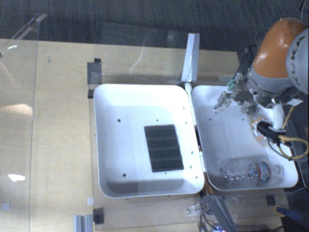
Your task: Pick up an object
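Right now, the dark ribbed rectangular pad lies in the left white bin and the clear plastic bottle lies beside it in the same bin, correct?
Not quite. The camera view shows the clear plastic bottle in the right white bin; the dark ribbed rectangular pad does lie in the left white bin.

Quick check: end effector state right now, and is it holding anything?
End effector: above the right bin, nothing seen between its fingers; open or shut cannot be told.
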Controlling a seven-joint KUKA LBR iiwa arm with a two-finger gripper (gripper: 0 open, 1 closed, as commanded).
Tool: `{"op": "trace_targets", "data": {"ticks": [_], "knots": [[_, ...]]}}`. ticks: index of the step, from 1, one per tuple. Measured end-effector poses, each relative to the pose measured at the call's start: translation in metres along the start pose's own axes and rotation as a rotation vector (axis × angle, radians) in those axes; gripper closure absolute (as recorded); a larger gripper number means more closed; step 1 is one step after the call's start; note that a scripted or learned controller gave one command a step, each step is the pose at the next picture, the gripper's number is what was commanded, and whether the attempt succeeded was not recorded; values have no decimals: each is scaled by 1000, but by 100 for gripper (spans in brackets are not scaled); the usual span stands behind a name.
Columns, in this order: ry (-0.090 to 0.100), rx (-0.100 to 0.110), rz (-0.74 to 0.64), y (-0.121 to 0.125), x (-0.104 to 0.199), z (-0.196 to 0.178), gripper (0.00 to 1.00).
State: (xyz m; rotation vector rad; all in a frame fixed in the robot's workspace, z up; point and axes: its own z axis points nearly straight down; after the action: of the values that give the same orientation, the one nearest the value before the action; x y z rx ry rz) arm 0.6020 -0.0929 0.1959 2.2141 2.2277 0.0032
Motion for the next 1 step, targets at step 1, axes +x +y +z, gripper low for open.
{"op": "trace_targets", "data": {"ticks": [1], "knots": [[-2,-5,-16,-28,-54,-47,0]]}}
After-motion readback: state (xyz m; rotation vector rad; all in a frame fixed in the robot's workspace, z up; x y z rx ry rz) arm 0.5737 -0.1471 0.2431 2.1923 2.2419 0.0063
